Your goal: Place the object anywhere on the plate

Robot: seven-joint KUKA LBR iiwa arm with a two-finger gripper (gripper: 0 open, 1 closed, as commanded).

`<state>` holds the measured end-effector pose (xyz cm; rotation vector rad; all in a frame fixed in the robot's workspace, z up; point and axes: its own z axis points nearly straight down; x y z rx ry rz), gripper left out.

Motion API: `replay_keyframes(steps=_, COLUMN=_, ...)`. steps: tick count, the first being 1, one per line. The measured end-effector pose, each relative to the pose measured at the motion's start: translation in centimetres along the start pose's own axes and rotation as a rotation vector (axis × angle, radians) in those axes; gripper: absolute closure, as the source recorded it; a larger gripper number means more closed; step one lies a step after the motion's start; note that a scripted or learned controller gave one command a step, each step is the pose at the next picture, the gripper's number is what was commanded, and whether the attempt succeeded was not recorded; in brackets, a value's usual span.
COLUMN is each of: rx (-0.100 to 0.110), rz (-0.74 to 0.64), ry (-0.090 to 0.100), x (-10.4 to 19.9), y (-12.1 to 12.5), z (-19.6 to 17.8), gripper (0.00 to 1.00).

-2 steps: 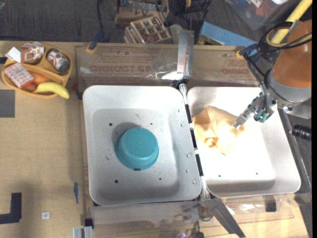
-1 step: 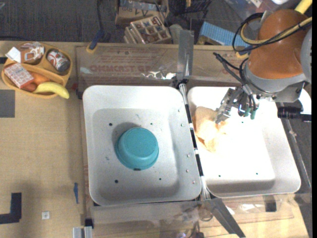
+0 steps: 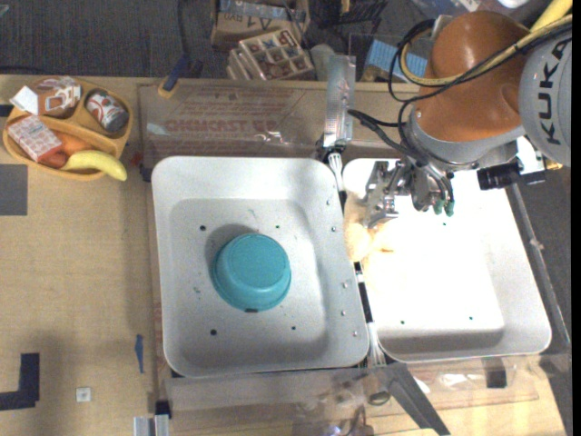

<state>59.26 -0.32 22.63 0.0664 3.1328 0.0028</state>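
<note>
Here the gripper hangs over the right bin's upper left corner, and whether its fingers are apart or together I cannot tell. A pale yellowish object lies beneath, against that bin's left wall. The teal plate sits mid left bin.

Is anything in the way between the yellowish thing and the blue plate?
Yes. The pale yellowish object lies at the left edge of the right bin, under the claw. The teal plate sits in the left bin. The two bins' raised rims, meeting side by side, run between them, so the object has to be lifted over.
</note>
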Motion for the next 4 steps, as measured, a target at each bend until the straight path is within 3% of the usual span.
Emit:
replay_keyframes(steps=3, rx=-0.002, rz=-0.045, ry=0.0, x=-5.2, y=14.4, z=0.4, gripper=1.0)
replay_keyframes(steps=4, rx=-0.002, rz=-0.045, ry=-0.001, x=-5.3, y=14.4, z=0.4, gripper=0.0)
